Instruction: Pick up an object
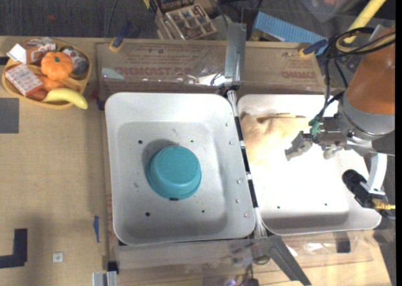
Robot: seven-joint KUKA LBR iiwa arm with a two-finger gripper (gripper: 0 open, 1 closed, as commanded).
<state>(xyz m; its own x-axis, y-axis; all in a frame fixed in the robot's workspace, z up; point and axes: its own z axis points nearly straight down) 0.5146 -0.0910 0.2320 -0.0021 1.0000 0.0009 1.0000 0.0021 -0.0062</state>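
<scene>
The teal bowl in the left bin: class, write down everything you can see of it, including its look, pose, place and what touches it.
The teal bowl is round, smooth and evenly coloured, and looks like plastic. It lies upside down, its flat circular base facing up and its wider rim on the floor of the left bin, slightly below the middle. It appears whole and unmarked. Only the bin floor touches it; the gripper is apart from it, over the right bin.
</scene>
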